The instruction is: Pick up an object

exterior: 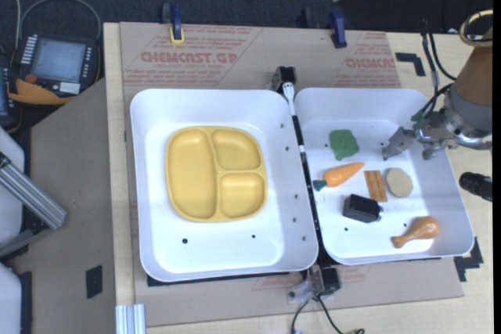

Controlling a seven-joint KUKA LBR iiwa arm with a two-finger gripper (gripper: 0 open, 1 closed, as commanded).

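Over the right bin (446, 168) we see the gripper (401, 145) hanging with fingers spread, grasping nothing; below it lie a beige round piece (400, 183), a carrot (342, 174), a green piece (343, 143); a yellow tray (215, 173) fills the left bin (149, 168).

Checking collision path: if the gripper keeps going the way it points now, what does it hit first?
The gripper points left, toward the green toy; that looks first in line. If it also descends, the round beige piece below it could come first. Depth is unclear.
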